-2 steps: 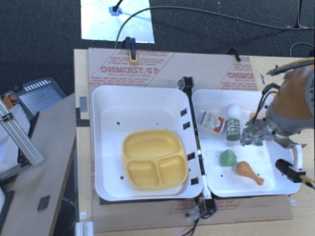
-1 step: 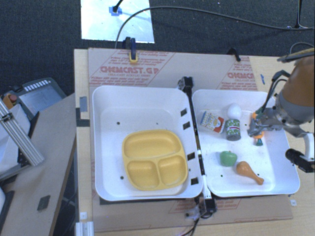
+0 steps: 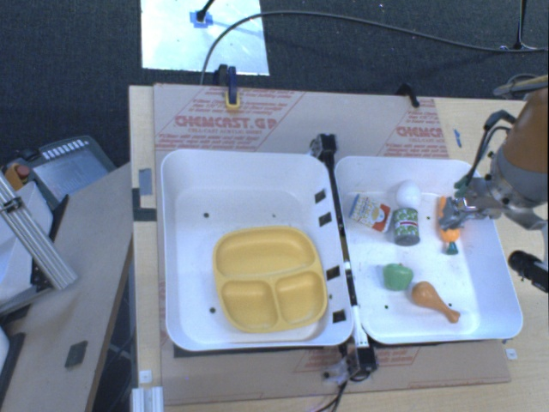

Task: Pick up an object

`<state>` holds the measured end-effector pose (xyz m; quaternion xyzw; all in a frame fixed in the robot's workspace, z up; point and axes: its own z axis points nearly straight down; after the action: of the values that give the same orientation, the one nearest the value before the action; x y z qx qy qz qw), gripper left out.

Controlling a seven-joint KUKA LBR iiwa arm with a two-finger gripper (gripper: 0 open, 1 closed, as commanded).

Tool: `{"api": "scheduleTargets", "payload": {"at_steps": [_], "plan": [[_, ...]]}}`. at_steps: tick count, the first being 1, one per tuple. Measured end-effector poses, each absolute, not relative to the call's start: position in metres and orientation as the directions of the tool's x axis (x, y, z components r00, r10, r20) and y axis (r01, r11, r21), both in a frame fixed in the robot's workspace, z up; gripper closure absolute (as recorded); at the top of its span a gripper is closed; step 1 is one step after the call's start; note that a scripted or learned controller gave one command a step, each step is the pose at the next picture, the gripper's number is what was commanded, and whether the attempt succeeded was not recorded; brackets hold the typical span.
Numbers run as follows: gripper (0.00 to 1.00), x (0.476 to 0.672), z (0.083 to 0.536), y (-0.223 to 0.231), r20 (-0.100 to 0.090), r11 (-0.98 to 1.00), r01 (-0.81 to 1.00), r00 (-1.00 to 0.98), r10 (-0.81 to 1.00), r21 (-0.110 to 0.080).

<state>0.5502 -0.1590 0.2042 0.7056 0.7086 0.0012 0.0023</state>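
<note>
Yellow three-compartment tray, lying in the left white bin; behind that bin, a yellow clamp on the cardboard sheet.

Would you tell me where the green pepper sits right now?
The green pepper lies in the right bin, near its front, between the can and the drumstick.

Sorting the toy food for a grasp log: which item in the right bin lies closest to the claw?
The orange carrot, by the bin's right wall directly under the claw. The can, green pepper and drumstick sit farther left or nearer the front.
</note>
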Motion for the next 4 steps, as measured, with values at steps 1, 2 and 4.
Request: {"api": "scheduleTargets", "payload": {"at_steps": [1,2,4], "plan": [[1.00,0.562,0.198,-0.108,0.001,0.008,1.000,-0.008,1.000,0.002],[1.00,0.579,0.213,-0.053,0.002,0.011,1.000,-0.011,1.000,0.004],[1.00,0.599,0.235,0.046,0.002,0.009,1.000,-0.009,1.000,0.002]]}}
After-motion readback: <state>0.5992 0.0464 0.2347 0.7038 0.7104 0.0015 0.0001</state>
